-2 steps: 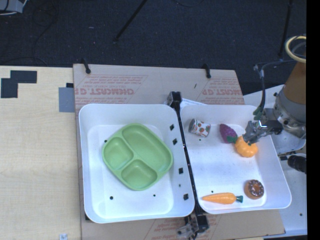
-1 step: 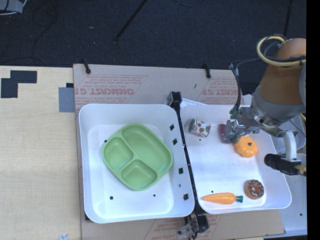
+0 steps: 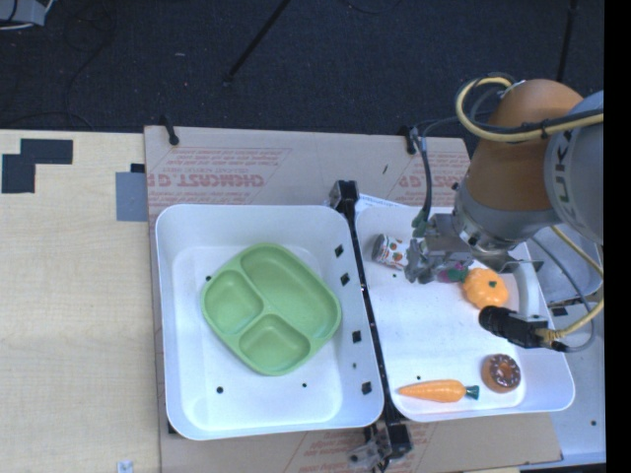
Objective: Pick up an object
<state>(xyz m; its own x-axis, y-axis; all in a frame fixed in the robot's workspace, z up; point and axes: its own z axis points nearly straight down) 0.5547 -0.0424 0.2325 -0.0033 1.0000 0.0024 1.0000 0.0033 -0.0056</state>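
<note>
My gripper (image 3: 422,267) hangs low over the back of the right bin (image 3: 434,343), with the arm coming in from the right. Just left of it lies a small white and brown packet (image 3: 387,252), close to the gripper but not visibly between its fingers. An orange, pumpkin-like fruit (image 3: 485,289) sits just right of the gripper, partly tucked under the wrist. At the bin's front lie an orange carrot (image 3: 434,391) and a brown donut (image 3: 501,371).
The left bin (image 3: 187,382) holds a green divided plate (image 3: 270,307). A black divider rail (image 3: 360,304) runs between the two bins. Cardboard lies under both bins.
</note>
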